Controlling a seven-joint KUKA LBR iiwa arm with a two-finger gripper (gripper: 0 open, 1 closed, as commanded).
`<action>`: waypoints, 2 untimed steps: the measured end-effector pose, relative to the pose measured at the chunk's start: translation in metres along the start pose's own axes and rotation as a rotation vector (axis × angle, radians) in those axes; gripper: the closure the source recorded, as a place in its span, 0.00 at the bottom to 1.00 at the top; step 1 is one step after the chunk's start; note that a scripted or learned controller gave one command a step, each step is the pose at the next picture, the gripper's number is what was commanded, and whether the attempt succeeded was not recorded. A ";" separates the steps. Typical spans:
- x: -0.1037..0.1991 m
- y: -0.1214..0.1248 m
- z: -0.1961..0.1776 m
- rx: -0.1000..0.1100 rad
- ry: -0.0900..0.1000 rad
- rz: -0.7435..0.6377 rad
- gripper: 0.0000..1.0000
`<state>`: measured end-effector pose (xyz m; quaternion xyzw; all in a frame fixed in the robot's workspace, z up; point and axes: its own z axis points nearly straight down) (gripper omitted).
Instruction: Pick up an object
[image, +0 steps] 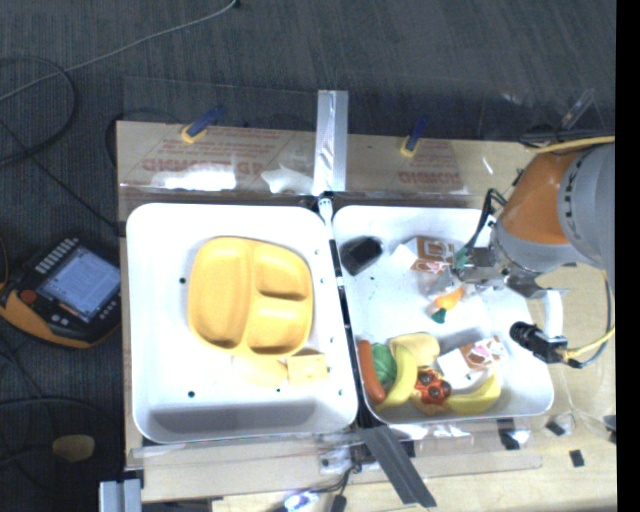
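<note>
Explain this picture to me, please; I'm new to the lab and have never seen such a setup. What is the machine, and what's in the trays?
One camera looks down at a slant on a bench with two white bins. The grey and orange shape at the right is a robot arm; its gripper is low over the right bin, near a small orange piece. Whether it holds anything cannot be told. That bin also has a black object, a banana and other toy food. The left bin holds a yellow divided tray.
</note>
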<state>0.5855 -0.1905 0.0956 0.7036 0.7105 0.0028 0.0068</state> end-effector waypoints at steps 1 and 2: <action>0.023 -0.045 -0.072 0.018 0.006 -0.083 1.00; 0.054 0.037 -0.065 0.020 0.003 0.073 1.00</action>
